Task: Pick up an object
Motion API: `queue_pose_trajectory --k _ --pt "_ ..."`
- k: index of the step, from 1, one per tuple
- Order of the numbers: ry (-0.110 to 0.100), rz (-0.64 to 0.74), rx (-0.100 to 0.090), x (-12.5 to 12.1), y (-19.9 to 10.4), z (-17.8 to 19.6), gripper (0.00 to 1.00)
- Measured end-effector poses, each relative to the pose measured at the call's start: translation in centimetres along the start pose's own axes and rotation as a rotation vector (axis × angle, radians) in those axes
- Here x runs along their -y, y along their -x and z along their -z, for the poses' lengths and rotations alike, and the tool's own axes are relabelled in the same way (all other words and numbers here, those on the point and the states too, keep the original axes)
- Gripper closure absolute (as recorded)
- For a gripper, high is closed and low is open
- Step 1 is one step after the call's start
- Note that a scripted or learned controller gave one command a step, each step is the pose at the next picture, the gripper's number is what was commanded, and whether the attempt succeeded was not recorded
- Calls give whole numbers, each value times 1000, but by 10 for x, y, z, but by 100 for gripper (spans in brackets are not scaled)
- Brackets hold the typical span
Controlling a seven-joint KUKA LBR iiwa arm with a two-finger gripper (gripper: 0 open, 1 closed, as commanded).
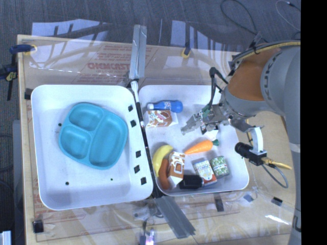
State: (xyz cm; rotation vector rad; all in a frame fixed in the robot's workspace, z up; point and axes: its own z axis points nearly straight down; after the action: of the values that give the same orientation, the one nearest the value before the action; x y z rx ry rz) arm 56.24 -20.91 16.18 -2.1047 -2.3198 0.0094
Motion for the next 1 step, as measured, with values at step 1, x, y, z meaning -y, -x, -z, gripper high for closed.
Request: queue_pose_trajectory --k 1 --pt "5 30 1 51 -4 71 0"
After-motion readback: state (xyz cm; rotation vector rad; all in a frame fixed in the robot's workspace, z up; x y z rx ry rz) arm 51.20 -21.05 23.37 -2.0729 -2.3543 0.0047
